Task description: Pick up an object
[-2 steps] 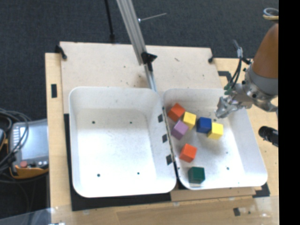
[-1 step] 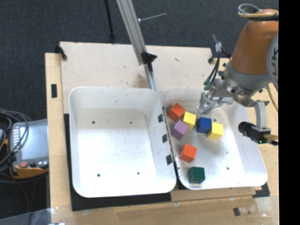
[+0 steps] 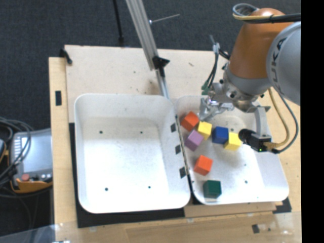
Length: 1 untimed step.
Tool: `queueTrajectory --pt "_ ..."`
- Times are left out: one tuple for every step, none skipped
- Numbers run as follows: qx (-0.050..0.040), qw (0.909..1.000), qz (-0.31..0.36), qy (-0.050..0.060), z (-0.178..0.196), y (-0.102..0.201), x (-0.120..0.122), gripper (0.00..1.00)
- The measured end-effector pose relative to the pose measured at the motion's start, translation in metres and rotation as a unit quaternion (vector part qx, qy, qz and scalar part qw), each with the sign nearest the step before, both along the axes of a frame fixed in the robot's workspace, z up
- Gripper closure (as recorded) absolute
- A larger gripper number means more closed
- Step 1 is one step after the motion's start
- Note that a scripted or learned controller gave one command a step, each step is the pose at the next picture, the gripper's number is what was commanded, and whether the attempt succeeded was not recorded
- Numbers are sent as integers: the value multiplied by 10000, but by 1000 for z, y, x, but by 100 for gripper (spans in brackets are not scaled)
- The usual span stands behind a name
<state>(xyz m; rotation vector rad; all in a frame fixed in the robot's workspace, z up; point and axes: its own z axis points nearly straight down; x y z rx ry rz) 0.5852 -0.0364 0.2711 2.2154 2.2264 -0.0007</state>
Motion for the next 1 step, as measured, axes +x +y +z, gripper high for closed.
queueTrajectory --pt "1 10000 4 -12 -2 42 28 100"
